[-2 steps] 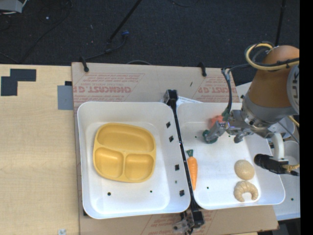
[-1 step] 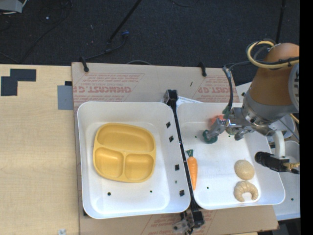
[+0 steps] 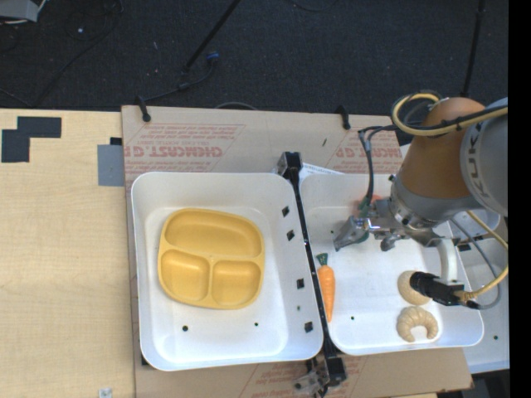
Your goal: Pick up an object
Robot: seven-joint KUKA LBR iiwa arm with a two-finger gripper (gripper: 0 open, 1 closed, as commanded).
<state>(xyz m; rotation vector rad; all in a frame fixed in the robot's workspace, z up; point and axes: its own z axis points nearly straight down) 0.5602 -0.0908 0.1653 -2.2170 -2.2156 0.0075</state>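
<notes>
The desk (image 3: 58, 247) carries two shallow white bins side by side. The left bin (image 3: 274, 322) holds a yellow divided plate (image 3: 211, 257) near its centre. The right bin (image 3: 369, 322) receives the grey arm (image 3: 448, 168), which reaches in from three o'clock. Its end effector (image 3: 353, 232) hangs over the bin's upper middle; whether it is open or closed cannot be told, and nothing shows in its grip. A carrot (image 3: 326, 290) lies along the bin's nine o'clock wall. At five o'clock lies a croissant (image 3: 417, 323), with a pale round roll (image 3: 408, 285) just above it.
</notes>
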